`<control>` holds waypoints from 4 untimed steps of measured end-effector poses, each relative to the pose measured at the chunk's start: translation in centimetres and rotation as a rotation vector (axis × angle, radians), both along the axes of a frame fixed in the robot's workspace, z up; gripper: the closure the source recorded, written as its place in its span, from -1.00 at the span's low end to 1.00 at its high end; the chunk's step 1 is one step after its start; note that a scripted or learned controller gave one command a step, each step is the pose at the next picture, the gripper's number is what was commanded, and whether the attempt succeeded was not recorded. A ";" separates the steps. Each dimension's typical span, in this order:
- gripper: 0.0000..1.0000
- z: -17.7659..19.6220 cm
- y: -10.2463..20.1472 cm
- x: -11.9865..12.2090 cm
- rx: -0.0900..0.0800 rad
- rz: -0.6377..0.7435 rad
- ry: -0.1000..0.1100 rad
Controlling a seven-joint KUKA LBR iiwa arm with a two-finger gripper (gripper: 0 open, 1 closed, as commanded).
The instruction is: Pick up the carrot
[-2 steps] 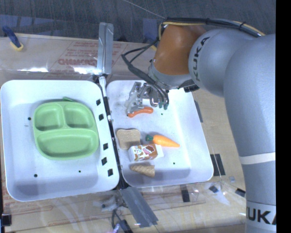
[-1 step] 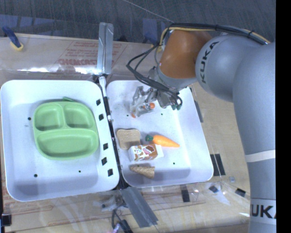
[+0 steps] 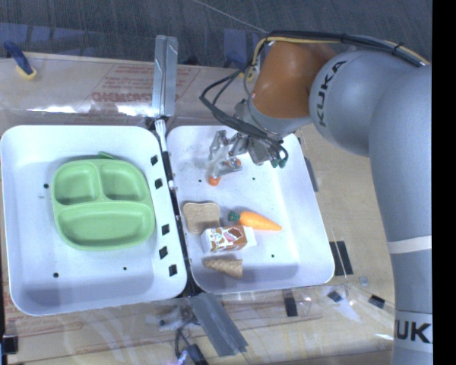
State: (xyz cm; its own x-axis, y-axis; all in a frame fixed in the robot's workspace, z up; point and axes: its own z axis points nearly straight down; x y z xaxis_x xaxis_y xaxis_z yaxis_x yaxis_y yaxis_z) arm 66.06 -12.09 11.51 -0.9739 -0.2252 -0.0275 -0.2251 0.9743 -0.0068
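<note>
Gripper [image 3: 222, 158]: hangs over the upper middle of the right bin [image 3: 304, 204], reaching in from the right under the orange band [image 3: 285, 78] of the grey arm [image 3: 380, 105].
Fingers [image 3: 216, 152]: metal, pointing down and to the left toward the bin floor; whether they are spread or closed cannot be told from this slant. Nothing can be seen between them.
Near the fingertips: a small orange spot [image 3: 213, 179] sits on the bin floor just below the gripper; what it is cannot be told.
Carrot [image 3: 254, 220]: lies on the floor of the right bin, toward the middle, below the gripper and apart from it. It lies nearly level, green stub end to the left, tip pointing right.
Bread slice [image 3: 201, 216]: brown, just left of the carrot, close to the bin's left wall.
Small packet [image 3: 226, 239]: printed, just below the carrot's stub end, between the bread slice and the bin's lower edge.
Cone-shaped piece [image 3: 224, 265]: tan, by the lower edge of the right bin, under the packet.
Left bin [image 3: 23, 204]: holds a green divided plate [image 3: 103, 204] with three compartments, lying near its middle.
Cables [image 3: 228, 97]: black loops hang beside the wrist, above the upper edge of the right bin.
In the way: the bread slice and the packet crowd the carrot's left end; its right side and top lie open.
</note>
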 end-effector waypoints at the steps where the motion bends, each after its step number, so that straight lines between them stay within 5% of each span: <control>1: 1.00 1.1 0.1 0.1 -0.001 0.002 -0.007; 2: 1.00 2.2 0.1 0.3 -0.003 0.005 -0.017; 3: 1.00 -2.1 -5.6 -0.7 -0.011 0.485 0.018; 4: 1.00 -0.8 -5.5 -0.5 -0.014 0.487 0.008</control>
